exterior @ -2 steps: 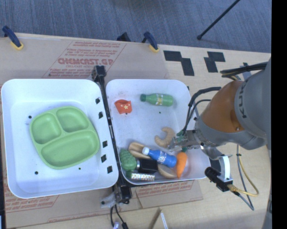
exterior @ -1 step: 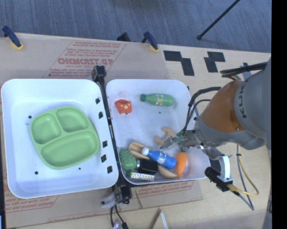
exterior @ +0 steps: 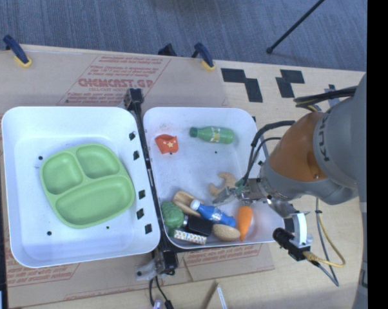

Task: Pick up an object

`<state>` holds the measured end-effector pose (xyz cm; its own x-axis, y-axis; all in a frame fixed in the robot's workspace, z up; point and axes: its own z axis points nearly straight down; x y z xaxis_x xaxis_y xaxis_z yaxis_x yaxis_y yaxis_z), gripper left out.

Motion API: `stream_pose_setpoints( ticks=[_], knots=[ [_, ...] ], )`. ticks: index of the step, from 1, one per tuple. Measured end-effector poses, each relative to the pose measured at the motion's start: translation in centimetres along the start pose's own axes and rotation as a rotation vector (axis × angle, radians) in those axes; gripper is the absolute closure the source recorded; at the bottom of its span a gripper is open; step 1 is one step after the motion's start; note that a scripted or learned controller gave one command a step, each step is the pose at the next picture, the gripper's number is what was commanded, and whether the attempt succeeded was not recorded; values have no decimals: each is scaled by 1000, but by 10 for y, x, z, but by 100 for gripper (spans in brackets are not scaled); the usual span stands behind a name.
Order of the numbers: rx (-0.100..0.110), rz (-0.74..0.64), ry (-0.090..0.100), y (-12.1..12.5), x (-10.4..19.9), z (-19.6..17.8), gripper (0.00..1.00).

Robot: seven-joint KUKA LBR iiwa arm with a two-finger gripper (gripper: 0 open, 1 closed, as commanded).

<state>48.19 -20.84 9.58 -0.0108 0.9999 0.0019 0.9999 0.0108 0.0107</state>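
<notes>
We see the gripper [exterior: 236, 194] low in the right bin [exterior: 200, 116]; we cannot tell its opening. The toy carrot [exterior: 244, 221] lies just beneath it.

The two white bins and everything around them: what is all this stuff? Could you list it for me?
bins: 2, white, side by side on the bench
divided plate: 1, light green, in the left bin
bottle: 1, green, lying near the far wall of the right bin
small packet: 1, red, right bin, left of the bottle
carrot: 1, orange, near front of the right bin
pile of toy food: several pieces, mixed colours, front of the right bin
clamps: 2 seen, blue and yellow, far edge of the bench
arm: 1, grey and orange, reaching in from the right
gripper: 1, low over the right bin near the carrot
</notes>
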Motion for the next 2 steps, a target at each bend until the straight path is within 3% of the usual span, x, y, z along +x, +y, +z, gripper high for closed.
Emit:
stream_pose_setpoints(
  ticks=[1,2],
  knots=[
    [4,-1,-1,-1,-1,-9,100],
    [3,-2,-2,-1,-1,-9,0]
  ],
)
